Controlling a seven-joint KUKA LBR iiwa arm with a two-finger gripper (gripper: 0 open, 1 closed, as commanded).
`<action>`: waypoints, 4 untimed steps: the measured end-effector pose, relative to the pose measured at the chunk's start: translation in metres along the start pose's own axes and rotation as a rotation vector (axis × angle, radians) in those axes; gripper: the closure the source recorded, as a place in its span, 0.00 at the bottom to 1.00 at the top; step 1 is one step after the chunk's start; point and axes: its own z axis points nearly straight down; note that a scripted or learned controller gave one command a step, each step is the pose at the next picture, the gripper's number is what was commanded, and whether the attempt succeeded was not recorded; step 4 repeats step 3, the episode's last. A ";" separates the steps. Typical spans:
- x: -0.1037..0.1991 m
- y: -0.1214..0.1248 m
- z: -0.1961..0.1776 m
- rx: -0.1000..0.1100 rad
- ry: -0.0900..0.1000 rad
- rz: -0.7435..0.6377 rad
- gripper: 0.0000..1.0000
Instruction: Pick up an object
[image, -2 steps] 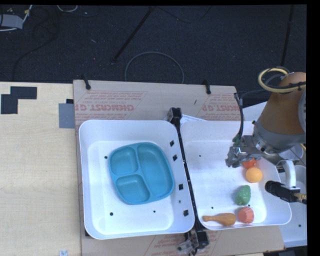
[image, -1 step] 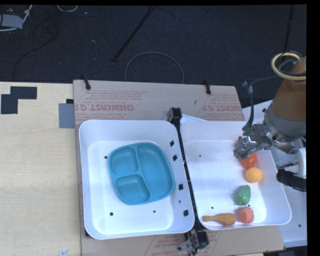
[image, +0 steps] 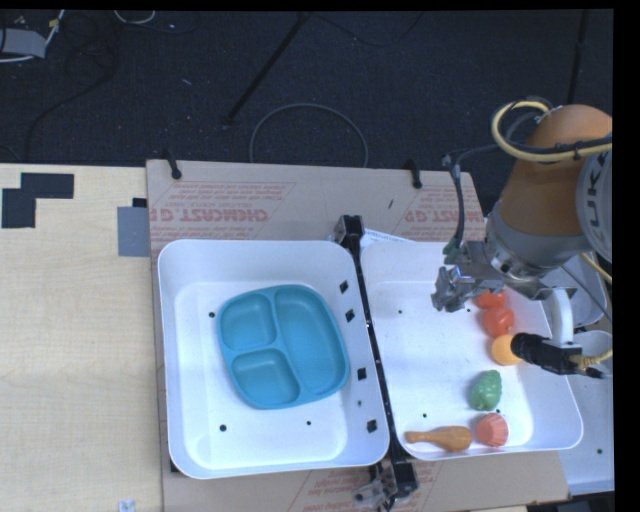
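My gripper (image: 452, 293) hangs over the upper middle of the right bin (image: 420, 330), with the arm reaching in from the right. Just to its right lie a red-orange piece (image: 491, 299), partly under the wrist, and a red round fruit (image: 498, 322). Further down are a yellow-orange fruit (image: 502, 350), a green vegetable (image: 486, 389), an orange-red fruit (image: 491, 430) and a tan drumstick (image: 440, 437) by the bin's front wall. I see nothing between the gripper's tips.
The left bin (image: 190, 300) holds a blue divided plate (image: 282, 345). A black divider rail (image: 362, 330) runs between the bins. Bare white floor of the right bin lies left of and below the gripper. The wooden bench stretches to the left.
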 end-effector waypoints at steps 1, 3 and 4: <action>0.046 0.000 0.005 0.001 -0.001 0.002 1.00; 0.153 0.028 -0.001 -0.001 -0.001 0.000 1.00; 0.153 0.028 -0.001 -0.001 -0.001 0.000 1.00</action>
